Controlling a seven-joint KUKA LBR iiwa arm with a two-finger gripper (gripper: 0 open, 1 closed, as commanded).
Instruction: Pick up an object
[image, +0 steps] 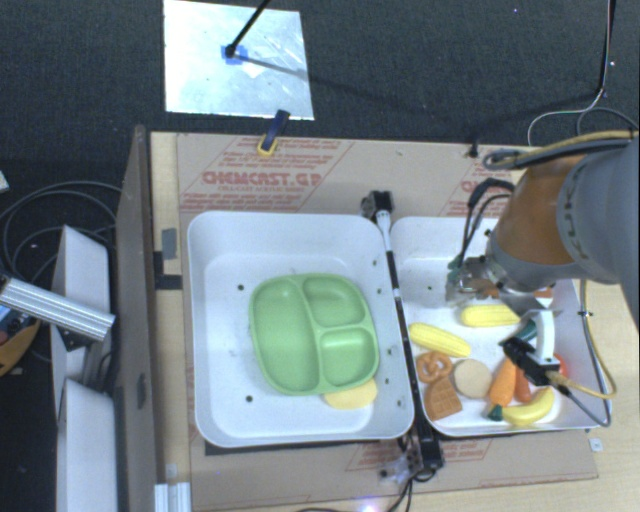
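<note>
My gripper (464, 287) hangs low over the upper middle of the right bin (420, 245), on the grey arm that reaches in from the right. Just below and right of it lies a short yellow piece (490, 316). A longer yellow piece (438, 340) lies further left. In the bin's front part sit a brown pretzel (433, 365), a round tan cookie (472, 378), a brown cracker (443, 401), an orange carrot (503, 385) and a yellow banana (530, 408). I see nothing held in the gripper.
The left bin (215, 300) holds a green divided plate (312, 333) with a pale yellow piece (352, 396) at its front edge. A black-edged divider (395, 290) separates the two bins. Cables hang beside the arm at the right.
</note>
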